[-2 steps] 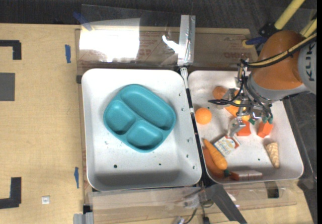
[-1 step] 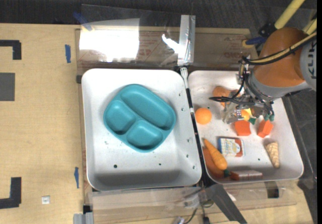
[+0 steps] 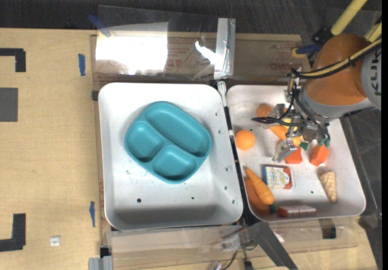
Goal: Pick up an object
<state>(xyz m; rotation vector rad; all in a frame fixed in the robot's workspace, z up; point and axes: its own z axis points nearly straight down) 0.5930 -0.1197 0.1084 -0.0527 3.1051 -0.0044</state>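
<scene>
You're at the reach-in step: the gripper (image 3: 290, 144) hangs low in the right bin (image 3: 354, 193) over a small orange piece (image 3: 293, 155), its grip unreadable from here, so your next move needs a clean closing and lift.

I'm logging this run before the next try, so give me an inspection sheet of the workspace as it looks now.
Surface: wooden bench bearing two white bins.
Job's things: right bin holds an orange ball, carrot, small carton, cone, red pen.
Clutter: teal divided tray in the left bin.
Grippers: claw low over orange pieces in the right bin; grasp unclear.
Cables: black and yellow along the wrist.
Surroundings: clear sheet behind the bins.
</scene>
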